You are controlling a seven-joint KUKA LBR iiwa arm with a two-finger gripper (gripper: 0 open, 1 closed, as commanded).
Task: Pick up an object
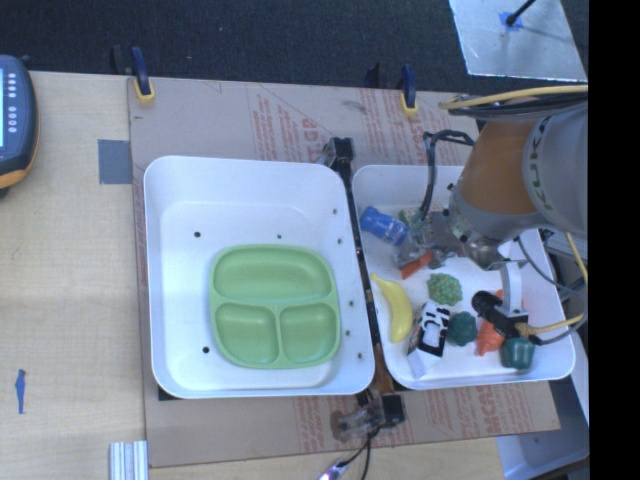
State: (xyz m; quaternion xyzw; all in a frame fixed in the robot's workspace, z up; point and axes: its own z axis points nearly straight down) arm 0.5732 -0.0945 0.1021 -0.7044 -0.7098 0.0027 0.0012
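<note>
My gripper (423, 240) reaches down into the back of the right bin (560, 366), under the grey arm with the orange band (497, 180). It is low over a small orange piece (414, 264), and a blue object (383, 224) lies just to its left. Toward the front of the same bin lie a yellow banana (395, 306), a light green broccoli-like piece (444, 288), a black-and-white item (430, 330), a dark green piece (462, 328), an orange piece (488, 341) and a green pepper-like piece (517, 353). The arm hides part of the bin's back.
The left bin (170, 268) holds a green divided plate (273, 305). A black divider (358, 268) runs between the bins. Cables (432, 168) hang by the wrist. A device (14, 118) sits at the bench's far left.
</note>
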